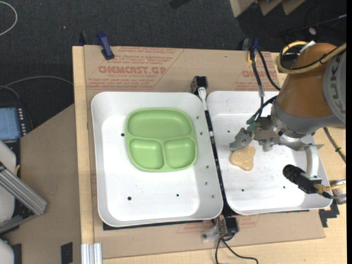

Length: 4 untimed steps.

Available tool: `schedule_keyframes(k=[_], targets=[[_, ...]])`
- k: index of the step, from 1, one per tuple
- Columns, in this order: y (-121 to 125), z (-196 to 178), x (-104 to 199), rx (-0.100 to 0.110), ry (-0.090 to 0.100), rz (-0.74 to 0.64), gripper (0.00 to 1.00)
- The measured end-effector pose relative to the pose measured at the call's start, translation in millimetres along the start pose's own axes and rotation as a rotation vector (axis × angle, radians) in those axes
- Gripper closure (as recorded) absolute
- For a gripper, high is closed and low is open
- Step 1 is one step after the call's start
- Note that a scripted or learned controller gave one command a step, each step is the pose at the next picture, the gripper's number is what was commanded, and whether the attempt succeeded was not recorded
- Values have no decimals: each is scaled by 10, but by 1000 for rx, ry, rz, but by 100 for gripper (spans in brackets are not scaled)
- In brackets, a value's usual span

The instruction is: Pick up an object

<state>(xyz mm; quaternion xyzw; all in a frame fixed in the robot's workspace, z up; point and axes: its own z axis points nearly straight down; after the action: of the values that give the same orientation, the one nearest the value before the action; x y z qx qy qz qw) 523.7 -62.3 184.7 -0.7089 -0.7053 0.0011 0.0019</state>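
Observation:
A tan, lumpy flat object (242,159) lies in the right white bin (264,199), near its left-centre. My gripper (253,142) hovers just behind and slightly right of it, low over the bin. Its fingers are spread open and there is nothing between them. The left fingertip (240,143) sits close to the tan object's top edge. The grey and orange arm reaches in from the right and hides part of the bin's far right side.
In the left white bin (110,191), a green divided plate (161,138) lies toward the back. A black ridge (212,147) runs where the two bins meet. Both bins rest on a brown board (148,65), with blue clamps at its back edge.

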Motion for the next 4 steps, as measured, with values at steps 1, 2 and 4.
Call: schedule_keyframes(k=[1, 2, 4], targets=[[74, 3, 790, -5, 1, -12, 0], [193, -2, 171, -6, -4, 1, 0], [-180, 1047, -516, -2, -3, 0, 0]])
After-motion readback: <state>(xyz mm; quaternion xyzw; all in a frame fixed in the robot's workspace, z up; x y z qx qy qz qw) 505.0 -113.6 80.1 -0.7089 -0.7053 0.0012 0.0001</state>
